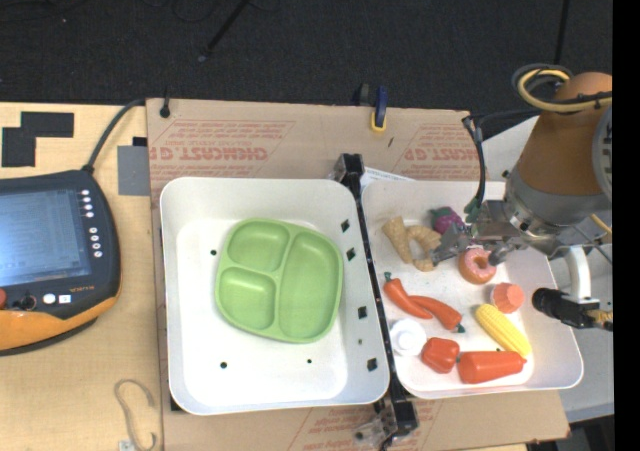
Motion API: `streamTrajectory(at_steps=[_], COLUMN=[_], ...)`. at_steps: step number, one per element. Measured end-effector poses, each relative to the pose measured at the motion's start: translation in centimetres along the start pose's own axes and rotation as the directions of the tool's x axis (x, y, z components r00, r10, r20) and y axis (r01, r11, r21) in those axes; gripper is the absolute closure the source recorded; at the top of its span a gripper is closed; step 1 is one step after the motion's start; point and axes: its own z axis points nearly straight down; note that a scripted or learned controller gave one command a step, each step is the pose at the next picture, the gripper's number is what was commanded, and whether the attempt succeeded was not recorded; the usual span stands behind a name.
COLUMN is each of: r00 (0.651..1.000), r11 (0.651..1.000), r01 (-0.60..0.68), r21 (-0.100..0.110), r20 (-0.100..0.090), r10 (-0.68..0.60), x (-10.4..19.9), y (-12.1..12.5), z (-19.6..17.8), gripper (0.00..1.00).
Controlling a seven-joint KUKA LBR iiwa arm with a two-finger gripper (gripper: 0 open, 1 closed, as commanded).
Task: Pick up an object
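Glossy pink ring donut (478, 265) under gripper (466, 239), finger state indiscernible, smooth white bin (570, 364)

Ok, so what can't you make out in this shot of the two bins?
- Gripper: finger state unclear in the camera view, blurred against the toys.
- Purple toy: partly covered by the gripper, kind unclear.
- Pink ring: gripper contact unclear.
- Arm: cut off at the right.
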Motion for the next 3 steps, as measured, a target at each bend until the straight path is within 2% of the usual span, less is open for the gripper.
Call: streamTrajectory(at_steps=[1, 2, 3], r00=[1.0, 1.0, 1.0], r11=[1.0, 1.0, 1.0], r01=[0.002, 0.004, 0.002], r21=[-0.014, -0.006, -0.012], r20=[0.002, 0.0, 0.002], r10=[-0.002, -0.004, -0.002], x=[0.0, 0.9, 1.4], y=[0.3, -0.5, -1.3], z=[-0.7, 4.5, 9.9], gripper=[0.0, 0.0, 0.0])
